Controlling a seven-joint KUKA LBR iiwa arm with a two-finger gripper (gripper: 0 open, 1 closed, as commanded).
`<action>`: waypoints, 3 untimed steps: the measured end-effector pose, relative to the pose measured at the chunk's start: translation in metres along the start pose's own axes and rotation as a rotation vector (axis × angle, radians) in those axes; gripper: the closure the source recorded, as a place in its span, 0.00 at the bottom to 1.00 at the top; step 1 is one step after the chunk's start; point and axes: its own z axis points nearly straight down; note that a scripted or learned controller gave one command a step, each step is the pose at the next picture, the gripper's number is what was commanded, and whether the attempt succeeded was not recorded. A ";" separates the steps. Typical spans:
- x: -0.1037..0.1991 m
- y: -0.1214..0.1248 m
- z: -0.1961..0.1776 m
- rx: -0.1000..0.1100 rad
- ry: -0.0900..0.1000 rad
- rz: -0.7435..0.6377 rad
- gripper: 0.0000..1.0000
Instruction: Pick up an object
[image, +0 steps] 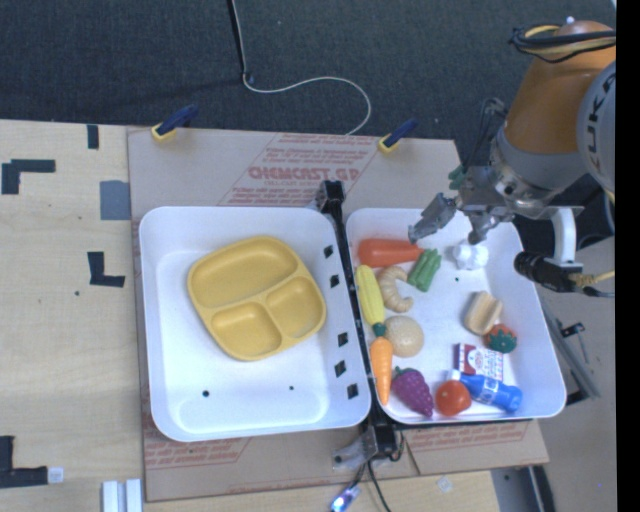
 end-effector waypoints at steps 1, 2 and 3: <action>0.052 -0.063 0.048 0.009 0.002 -0.002 0.00; 0.101 -0.112 0.083 0.010 0.002 -0.003 0.00; 0.098 -0.109 0.071 0.004 0.000 0.000 1.00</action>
